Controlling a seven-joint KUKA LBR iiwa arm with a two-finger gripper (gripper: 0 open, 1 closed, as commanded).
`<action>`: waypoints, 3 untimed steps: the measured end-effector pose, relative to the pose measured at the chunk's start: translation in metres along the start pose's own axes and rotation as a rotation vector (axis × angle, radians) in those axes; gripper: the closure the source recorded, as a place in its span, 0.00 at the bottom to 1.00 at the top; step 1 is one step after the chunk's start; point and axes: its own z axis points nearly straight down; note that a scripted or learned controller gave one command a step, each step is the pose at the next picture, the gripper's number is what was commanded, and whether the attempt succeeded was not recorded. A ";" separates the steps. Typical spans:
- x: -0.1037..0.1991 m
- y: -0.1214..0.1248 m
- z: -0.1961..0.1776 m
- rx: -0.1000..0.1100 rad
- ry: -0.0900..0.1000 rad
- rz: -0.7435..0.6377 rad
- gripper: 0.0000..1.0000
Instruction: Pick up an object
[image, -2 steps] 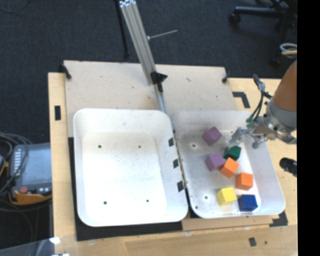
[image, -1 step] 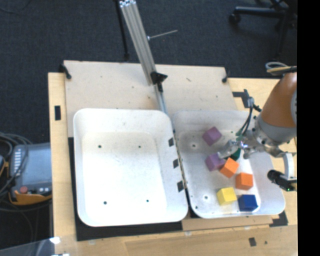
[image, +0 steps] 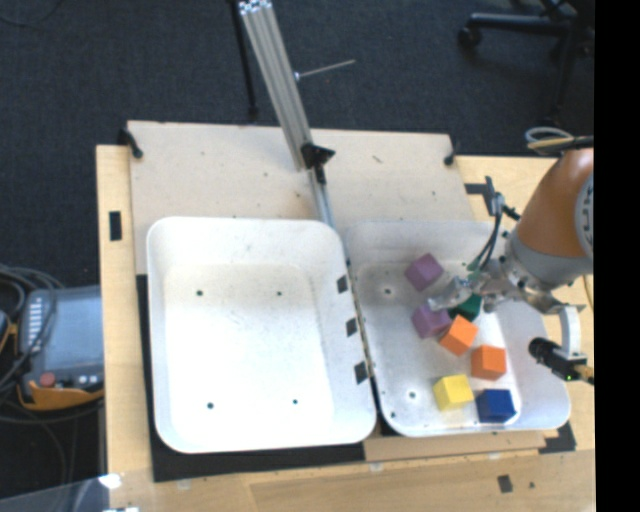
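Currently approaching, nothing lifted yet | left bin (image: 250, 330) sitting bare on counter (image: 115, 300) | right bin (image: 400, 400) holding purple cubes (image: 432, 320), orange cubes (image: 459, 335), yellow cube (image: 452, 391), blue cube (image: 495, 404) | pincer (image: 462, 297) hovering over green block (image: 471, 306), can't tell its finger state | next: descending cleanly, purple and orange neighbours crowding the target

The left bin (image: 250, 330) offers a broad open floor for a descent. The right bin (image: 400, 400) is crowded: two purple cubes (image: 425, 270), two orange cubes (image: 460, 335), a yellow cube (image: 452, 391) and a blue cube (image: 495, 405) cluster tightly (several nearly touching). A slanted metal pole (image: 285, 90) blocks passage above the bins' divide.
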 end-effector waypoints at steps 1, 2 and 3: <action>0.000 0.001 -0.009 -0.004 0.002 0.004 1.00; 0.004 0.005 -0.056 0.019 0.006 -0.001 1.00; 0.003 0.007 -0.088 0.020 0.006 -0.003 1.00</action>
